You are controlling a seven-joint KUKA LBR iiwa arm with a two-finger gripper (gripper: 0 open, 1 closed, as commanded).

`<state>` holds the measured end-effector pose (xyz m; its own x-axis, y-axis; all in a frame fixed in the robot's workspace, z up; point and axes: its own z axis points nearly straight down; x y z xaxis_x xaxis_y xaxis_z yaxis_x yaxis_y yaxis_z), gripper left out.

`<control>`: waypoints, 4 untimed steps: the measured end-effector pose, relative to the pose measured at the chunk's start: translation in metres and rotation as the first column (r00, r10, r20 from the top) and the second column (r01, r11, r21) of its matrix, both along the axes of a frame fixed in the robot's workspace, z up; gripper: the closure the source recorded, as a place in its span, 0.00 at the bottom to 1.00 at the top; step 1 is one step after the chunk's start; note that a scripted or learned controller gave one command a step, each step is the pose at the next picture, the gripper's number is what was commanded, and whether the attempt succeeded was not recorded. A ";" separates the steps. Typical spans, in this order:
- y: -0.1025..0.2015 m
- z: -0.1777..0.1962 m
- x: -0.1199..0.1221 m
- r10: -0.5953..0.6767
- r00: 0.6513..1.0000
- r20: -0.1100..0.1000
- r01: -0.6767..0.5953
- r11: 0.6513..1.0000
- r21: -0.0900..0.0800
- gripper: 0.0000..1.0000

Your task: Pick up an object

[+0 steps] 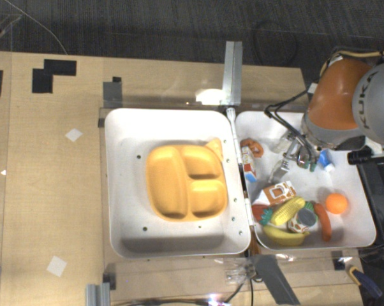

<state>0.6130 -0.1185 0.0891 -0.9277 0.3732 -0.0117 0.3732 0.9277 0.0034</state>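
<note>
The metal gripper (288,158) hangs over the right bin (361,231), slim fingers slightly apart, empty — just below them lie a ridged yellow corn cob (288,210), smooth banana (282,235) and round orange ball (336,203).

The grey arm (378,104) has big dark letters on its side, but they are cut off and cannot be read whole. The small packets (280,192) in the right bin (364,225) have print too tiny to read.
</note>
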 end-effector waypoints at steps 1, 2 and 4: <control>0.015 -0.001 0.044 -0.293 0.956 -0.007 0.293 0.956 0.002 0.00; 0.032 0.000 0.029 -0.376 0.926 0.003 0.376 0.926 0.001 0.00; 0.028 0.014 0.051 -0.575 0.818 0.008 0.575 0.818 0.010 1.00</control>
